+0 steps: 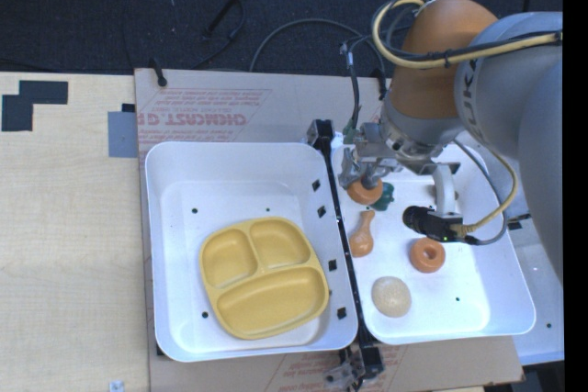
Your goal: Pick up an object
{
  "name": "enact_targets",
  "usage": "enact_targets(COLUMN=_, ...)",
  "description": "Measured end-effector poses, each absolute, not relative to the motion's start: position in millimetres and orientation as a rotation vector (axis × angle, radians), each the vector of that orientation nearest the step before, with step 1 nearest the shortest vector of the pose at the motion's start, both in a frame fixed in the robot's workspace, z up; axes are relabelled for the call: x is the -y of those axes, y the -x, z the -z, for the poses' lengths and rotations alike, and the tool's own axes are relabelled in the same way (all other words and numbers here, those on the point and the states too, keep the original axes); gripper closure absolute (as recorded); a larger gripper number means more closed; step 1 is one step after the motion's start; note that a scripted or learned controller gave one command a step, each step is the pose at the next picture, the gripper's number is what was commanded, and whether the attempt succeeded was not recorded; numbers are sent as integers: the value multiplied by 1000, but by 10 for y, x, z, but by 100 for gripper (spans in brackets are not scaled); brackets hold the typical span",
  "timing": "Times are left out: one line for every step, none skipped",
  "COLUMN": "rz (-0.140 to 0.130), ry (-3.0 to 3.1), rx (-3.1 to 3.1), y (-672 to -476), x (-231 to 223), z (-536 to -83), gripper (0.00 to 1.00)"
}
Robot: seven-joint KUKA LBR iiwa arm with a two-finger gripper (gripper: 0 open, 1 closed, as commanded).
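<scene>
Orange toy [365, 192] sits at ten o'clock in the right bin [496, 303], under your gripper [367, 179]; gripper state I cannot tell. Likely light, stiff, slick plastic; take it across its round body.

Bench [64, 243] with a cardboard sheet [207, 106] and two white bins.
We see the left bin [175, 197] and right bin [501, 308] side by side on the cardboard, touching at their inner edges.
</scene>
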State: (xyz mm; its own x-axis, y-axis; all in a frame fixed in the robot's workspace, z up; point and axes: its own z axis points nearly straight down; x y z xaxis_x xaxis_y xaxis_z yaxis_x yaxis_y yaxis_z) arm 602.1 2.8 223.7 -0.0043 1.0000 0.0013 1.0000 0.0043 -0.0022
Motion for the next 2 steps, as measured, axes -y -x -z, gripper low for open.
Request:
enact_targets(rz=0, ry=2213, rx=2226, y=-6129, x=-588, z=-2339, gripper=100)
enact_targets(rz=-3, ry=2214, rx=2224, y=-6189, x=-1071, z=-2207, gripper=100)
